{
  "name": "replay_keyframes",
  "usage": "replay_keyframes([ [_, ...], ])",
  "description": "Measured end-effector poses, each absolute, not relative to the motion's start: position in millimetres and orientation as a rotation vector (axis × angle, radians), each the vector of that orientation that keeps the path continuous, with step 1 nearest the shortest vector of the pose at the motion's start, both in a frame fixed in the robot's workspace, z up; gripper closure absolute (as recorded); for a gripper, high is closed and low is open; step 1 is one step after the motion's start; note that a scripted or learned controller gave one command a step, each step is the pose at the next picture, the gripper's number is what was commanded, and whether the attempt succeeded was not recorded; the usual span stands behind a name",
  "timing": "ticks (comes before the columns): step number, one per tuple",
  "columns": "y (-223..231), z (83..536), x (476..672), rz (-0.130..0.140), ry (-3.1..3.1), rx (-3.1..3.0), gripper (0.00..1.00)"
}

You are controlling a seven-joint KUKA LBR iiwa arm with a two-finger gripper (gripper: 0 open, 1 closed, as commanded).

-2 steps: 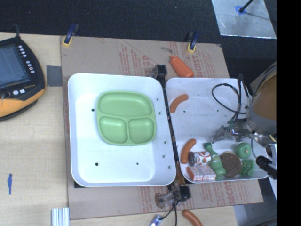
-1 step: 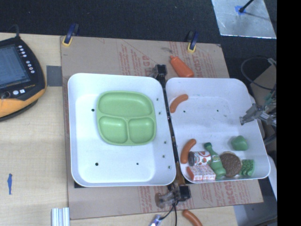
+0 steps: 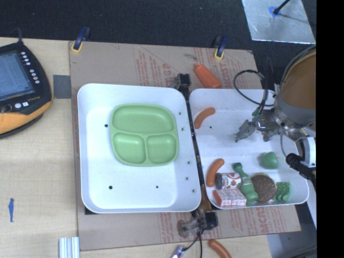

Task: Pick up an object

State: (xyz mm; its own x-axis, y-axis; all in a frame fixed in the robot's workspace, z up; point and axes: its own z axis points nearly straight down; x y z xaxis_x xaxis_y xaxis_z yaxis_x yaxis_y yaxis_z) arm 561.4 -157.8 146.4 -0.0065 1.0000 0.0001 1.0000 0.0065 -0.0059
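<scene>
My gripper (image 3: 252,135) hangs low over the upper middle of the right bin (image 3: 228,102), fingers spread open with bare bin floor between them. An orange sausage (image 3: 203,117) lies to its left near the bin's divider. Below and to the right of the gripper sits a green pepper (image 3: 268,159). Along the bin's front edge lie a second sausage (image 3: 215,171), a small can (image 3: 228,181), a green bottle (image 3: 246,183), a brown patty (image 3: 263,187), a small green piece (image 3: 282,191) and a carton (image 3: 232,199).
The left bin (image 3: 94,160) holds a green divided plate (image 3: 144,133). An orange carrot (image 3: 207,76) lies behind the right bin and another sausage (image 3: 220,248) in front of it. A teach pendant (image 3: 19,87) rests at the far left. Cables (image 3: 250,85) loop beside the arm.
</scene>
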Motion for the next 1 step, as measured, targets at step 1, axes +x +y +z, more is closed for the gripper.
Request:
replay_keyframes([
  [1,-127.8,95.0,641.5,0.006,-2.226,-2.213,0.0],
])
